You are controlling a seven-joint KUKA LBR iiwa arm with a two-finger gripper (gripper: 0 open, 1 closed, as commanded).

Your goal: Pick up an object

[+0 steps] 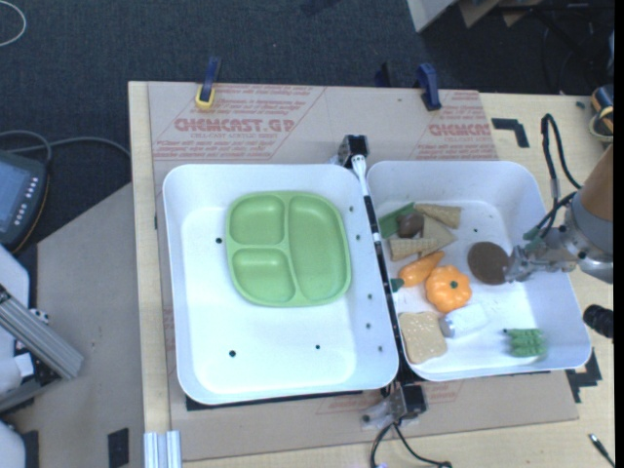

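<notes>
Left bin (pixel 195 291), well left of the gripper: green tray (pixel 289 248). Right bin (pixel 556 354): pumpkin (pixel 448 289) just left of the gripper, probably light, hard and smooth; grip across its middle. Brown disc (pixel 487 261) touches the gripper (pixel 514 264) tip. Fingers blurred: spread or pressed together, cannot tell. Nothing visibly held.

Arm (pixel 597 224) cut off by the right edge beyond the wrist. Jaws too small and blurred to tell open from closed, and touching the brown round object (pixel 487 260) or merely beside it. Clear item (pixel 466 326) beside the bread slice (pixel 423 335) too faint to identify.
</notes>
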